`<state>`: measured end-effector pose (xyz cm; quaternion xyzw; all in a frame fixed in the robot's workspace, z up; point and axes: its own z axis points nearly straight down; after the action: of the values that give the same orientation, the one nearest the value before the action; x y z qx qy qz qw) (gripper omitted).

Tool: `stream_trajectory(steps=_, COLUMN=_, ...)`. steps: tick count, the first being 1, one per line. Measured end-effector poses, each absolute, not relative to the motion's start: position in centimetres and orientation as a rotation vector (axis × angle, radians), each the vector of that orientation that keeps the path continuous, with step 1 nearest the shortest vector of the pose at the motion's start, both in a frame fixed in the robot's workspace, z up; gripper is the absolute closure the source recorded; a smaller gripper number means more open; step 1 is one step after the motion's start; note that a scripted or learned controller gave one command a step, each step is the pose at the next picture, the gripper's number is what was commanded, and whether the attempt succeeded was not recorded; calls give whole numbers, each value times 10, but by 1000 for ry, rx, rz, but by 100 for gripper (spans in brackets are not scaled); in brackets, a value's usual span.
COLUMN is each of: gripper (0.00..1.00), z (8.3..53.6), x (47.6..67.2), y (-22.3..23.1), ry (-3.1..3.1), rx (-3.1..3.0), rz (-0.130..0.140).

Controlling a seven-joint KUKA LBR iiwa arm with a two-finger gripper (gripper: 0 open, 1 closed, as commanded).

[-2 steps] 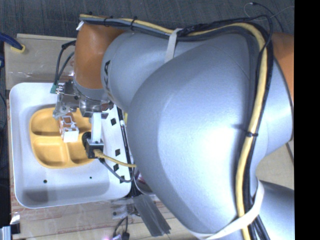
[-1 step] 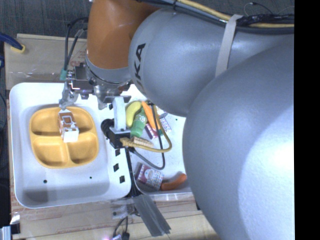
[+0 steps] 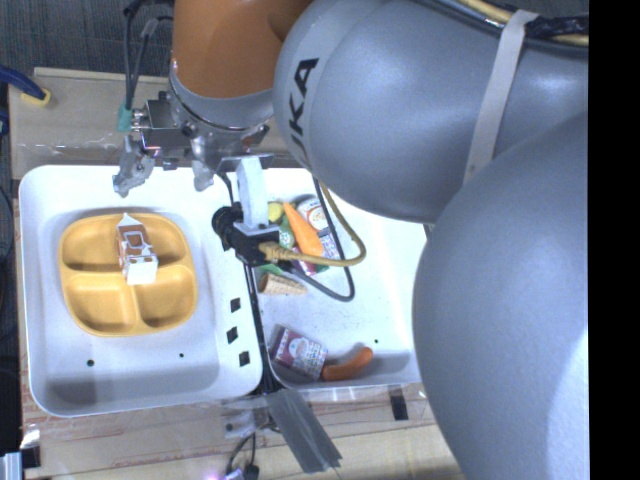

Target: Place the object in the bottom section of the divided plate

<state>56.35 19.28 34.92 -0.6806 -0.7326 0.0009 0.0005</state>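
Object [image 3: 136, 251] on divided plate [image 3: 90, 308], blurred | pincer [image 3: 165, 178] spread, holding nothing | right bin [image 3: 400, 353] arm-hidden

— What do we have in the left bin [image 3: 40, 298]?
— The divided plate [image 3: 127, 274], with a small object [image 3: 135, 249] on its central ridges. The end effector [image 3: 165, 173] hangs just behind the plate.
— And the right bin [image 3: 385, 353]?
— A carrot [image 3: 303, 225] and a can [image 3: 318, 218] toward the back, a packet [image 3: 299, 352] and a sausage [image 3: 347, 363] at the front.
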Motion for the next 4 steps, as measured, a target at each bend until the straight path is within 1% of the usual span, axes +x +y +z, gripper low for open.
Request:
stream_trajectory(steps=1, gripper=0, z=268, x=595, y=151, ry=-2087, rx=-2344, rz=10)
stream_trajectory(steps=2, gripper=0, z=387, x=550, y=157, ry=-2341, rx=-2094, rz=1)
stream_trajectory(steps=3, gripper=0, z=442, x=536, y=187, ry=-2539, rx=-1851, rz=1)
stream_trajectory(steps=4, gripper=0, z=442, x=483, y=186, ry=-2782, rx=-1455, rz=4)
